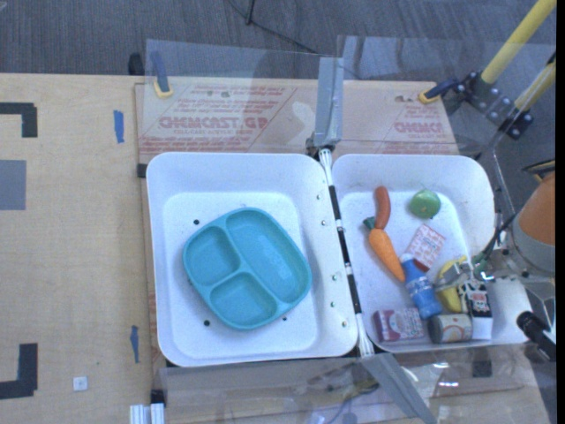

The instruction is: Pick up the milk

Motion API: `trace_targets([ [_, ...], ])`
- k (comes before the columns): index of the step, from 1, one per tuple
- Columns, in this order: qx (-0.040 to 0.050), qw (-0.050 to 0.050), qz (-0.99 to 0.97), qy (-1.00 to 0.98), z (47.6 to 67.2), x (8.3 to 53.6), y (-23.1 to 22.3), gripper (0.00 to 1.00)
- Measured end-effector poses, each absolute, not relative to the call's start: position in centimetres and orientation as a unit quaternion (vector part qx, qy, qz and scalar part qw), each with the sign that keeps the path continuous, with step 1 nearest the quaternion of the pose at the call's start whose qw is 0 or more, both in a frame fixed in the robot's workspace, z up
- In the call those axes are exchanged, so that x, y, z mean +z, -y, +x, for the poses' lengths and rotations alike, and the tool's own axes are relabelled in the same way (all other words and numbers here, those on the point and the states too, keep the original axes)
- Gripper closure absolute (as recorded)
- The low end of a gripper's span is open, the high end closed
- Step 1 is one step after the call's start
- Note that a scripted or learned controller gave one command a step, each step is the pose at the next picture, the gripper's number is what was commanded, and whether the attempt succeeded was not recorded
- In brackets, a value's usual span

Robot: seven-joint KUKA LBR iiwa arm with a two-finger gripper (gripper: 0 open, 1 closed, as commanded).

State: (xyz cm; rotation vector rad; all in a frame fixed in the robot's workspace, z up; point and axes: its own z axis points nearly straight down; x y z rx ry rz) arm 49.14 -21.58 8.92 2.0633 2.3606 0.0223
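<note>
We see the gripper (470,276) low at the frame's right, over the right bin (397,168) | jaw opening: we cannot tell, fingers lost in clutter | milk (479,311) just beneath, touching a can (450,328) | blue bottle (419,288) to its left

Red "CHEMCAST GP" print, seen mirrored, on the clear sheet (225,113) behind the left bin; similar red lettering on the right sheet (415,124), too blurred to read.
</note>
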Motion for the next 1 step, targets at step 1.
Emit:
trace_targets([
  [1,0.0075,0.008,0.661,-0.751,49.31,10.17,22.08,1.0],
])
